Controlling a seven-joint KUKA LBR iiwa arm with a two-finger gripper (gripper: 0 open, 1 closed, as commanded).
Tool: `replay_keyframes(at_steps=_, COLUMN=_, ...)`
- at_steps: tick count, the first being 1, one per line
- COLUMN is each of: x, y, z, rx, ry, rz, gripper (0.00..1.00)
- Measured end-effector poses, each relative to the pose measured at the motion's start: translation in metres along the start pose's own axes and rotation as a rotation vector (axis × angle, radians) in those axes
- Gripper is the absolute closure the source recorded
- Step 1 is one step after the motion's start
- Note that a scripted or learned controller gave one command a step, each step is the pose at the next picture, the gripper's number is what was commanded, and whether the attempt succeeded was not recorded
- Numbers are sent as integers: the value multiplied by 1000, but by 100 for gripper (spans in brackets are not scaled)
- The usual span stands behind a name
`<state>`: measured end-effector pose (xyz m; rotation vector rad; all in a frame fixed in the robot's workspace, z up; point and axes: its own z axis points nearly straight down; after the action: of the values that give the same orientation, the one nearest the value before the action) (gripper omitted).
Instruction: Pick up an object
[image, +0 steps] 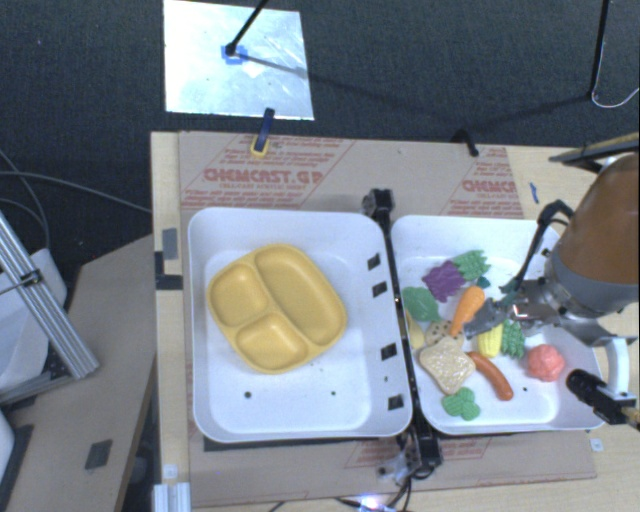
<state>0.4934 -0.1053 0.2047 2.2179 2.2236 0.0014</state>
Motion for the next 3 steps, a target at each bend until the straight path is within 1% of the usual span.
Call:
replay_keyframes(at_steps=1, x=-2, y=47, z=103, rx=-19, ry=-1, rz=-2, gripper=0)
replay_keyframes(at_steps=2, x=71, y=30, z=15, rx=-8, ry=3, rz=-9, gripper=0)
replay_keyframes(at_steps=3, x=97, y=-3, z=21, rx=3, ry=2, rz=-4, gripper=0)
